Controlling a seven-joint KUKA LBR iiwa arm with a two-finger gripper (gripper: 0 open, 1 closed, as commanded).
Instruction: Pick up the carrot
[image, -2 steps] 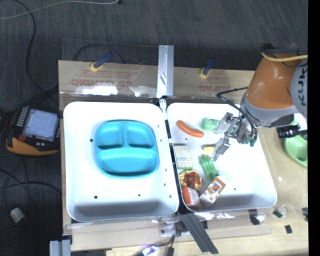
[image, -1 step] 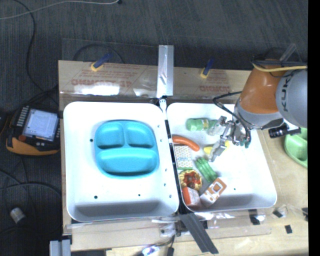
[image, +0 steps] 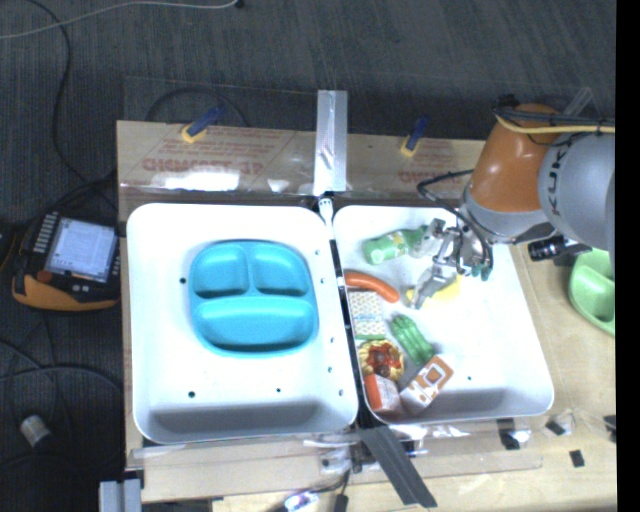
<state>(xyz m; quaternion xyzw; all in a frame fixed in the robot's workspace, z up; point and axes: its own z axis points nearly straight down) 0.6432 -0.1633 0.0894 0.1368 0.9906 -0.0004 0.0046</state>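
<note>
Two white bins sit side by side on your table. Your carrot (image: 371, 285) lies at the left edge of the right bin (image: 500, 330), beside the divider. Your claw (image: 436, 278) hangs just right of it, fingers spread, pinching nothing. A blue divided plate (image: 251, 297) rests in the left bin (image: 160, 330).

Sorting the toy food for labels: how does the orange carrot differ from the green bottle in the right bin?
The orange carrot is slim and lies against the right white bin's left wall; the green bottle is stubbier and lies farther up, nearer the back wall. The carrot slants down to the right; the bottle rises to the right. Both lie flat in that bin.
</note>
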